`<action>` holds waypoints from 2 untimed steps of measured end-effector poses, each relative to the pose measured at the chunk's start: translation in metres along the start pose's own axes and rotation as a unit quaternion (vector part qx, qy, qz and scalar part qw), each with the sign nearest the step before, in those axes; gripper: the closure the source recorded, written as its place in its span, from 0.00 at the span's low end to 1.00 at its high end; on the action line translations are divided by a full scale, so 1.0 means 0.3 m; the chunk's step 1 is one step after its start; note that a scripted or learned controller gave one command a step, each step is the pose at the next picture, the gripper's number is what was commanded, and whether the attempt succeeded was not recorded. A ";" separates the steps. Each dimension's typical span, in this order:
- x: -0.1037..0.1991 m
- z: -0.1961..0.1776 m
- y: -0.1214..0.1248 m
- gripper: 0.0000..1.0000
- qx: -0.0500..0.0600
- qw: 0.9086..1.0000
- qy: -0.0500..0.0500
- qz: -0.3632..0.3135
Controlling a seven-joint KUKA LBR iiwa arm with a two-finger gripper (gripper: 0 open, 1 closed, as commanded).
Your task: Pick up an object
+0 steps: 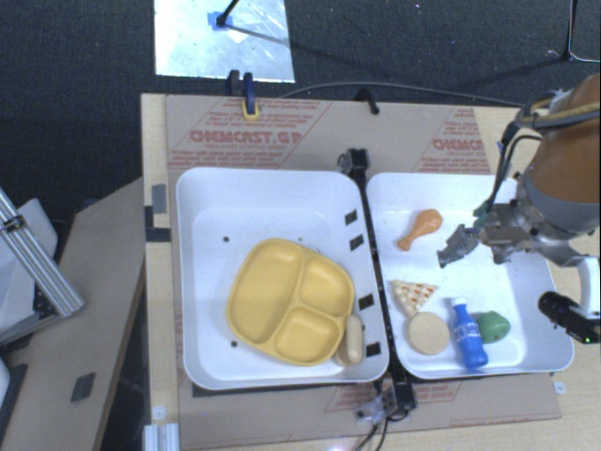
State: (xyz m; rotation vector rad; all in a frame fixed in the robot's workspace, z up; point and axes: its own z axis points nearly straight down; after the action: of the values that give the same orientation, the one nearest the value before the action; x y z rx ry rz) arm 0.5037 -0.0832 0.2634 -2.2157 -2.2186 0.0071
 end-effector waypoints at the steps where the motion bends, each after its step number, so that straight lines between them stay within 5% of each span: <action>1: 0.000 -0.013 0.002 0.00 -0.004 1.000 0.000 -0.001; 2: 0.001 0.131 0.022 0.00 -0.003 1.000 0.000 0.000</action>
State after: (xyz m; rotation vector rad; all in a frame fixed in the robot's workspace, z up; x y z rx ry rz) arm 0.5101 -0.0829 0.2242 -2.2187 -2.2214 0.0016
